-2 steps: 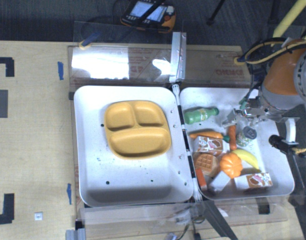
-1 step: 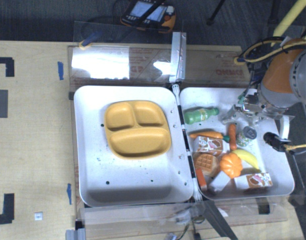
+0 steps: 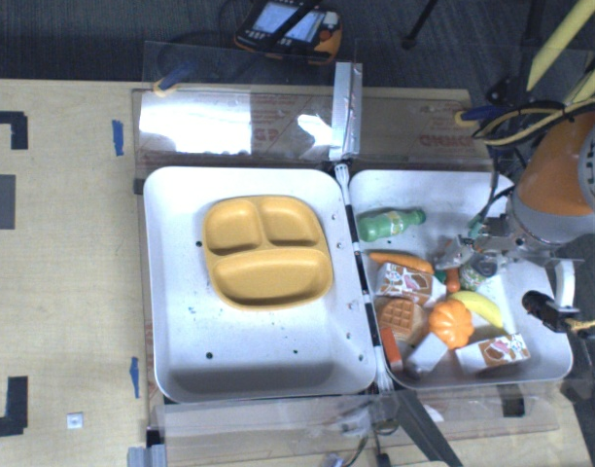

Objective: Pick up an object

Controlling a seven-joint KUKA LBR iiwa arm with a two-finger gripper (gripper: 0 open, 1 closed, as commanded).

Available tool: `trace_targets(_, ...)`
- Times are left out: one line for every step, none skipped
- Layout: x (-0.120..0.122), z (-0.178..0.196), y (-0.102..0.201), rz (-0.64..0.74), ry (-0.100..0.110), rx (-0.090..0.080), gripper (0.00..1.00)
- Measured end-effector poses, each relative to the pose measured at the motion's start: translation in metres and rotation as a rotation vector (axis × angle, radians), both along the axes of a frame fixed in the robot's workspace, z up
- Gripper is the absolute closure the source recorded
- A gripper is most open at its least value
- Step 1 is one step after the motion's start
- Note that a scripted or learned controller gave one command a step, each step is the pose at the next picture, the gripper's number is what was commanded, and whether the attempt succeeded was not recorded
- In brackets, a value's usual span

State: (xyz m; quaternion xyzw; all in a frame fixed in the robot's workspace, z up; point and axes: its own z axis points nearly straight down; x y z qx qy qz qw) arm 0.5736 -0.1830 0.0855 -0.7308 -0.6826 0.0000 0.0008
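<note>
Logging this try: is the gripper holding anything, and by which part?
It cannot be told. The gripper sits low in the right bin, among the toy food next to the banana, and clutter hides what lies at its tip.

Tray (image 3: 268,251) in left bin (image 3: 171,358); bottle (image 3: 389,224), banana (image 3: 479,306) in right bin (image 3: 541,363).

two white bins: left bin (image 3: 171,290) holds a mustard-yellow divided tray (image 3: 266,249); right bin (image 3: 429,191) holds a green bottle (image 3: 388,224), orange carrot (image 3: 402,260), yellow banana (image 3: 478,305), orange pumpkin-like fruit (image 3: 451,324), brown waffle (image 3: 398,316), white-and-brown printed cartons (image 3: 493,351). arm (image 3: 560,178) grey with orange band. bench (image 3: 54,261) light wood with blue tape marks (image 3: 118,136).
</note>
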Motion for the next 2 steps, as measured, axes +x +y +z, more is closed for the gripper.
trace_targets(0.000,0.010,0.000,-0.002,-0.002,-0.001,1.00)
trace_targets(-0.019,0.135,-0.018,0.089,0.001,-0.001,1.00)
